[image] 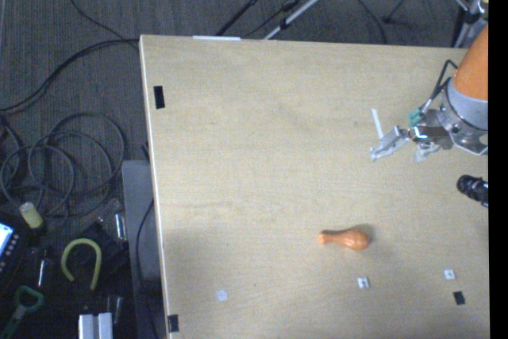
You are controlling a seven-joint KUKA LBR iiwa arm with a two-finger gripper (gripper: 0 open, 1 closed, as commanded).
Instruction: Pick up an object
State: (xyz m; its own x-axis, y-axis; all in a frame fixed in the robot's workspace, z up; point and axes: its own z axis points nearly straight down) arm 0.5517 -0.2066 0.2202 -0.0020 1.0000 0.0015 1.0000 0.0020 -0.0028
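The wide tan bench [262, 139] lies almost bare, and the arm [475, 87] reaches in over its right edge with the orange band just above the wrist. Its tool [386, 145] hangs with fingers spread and nothing between them, up and to the right of the small orange pear-shaped object [347, 238], well apart from it. By my judgement the pick is not yet begun: descent, closing and lifting all remain.

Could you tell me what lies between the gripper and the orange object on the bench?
Only bare bench surface separates the gripper from the orange object, per the camera view.
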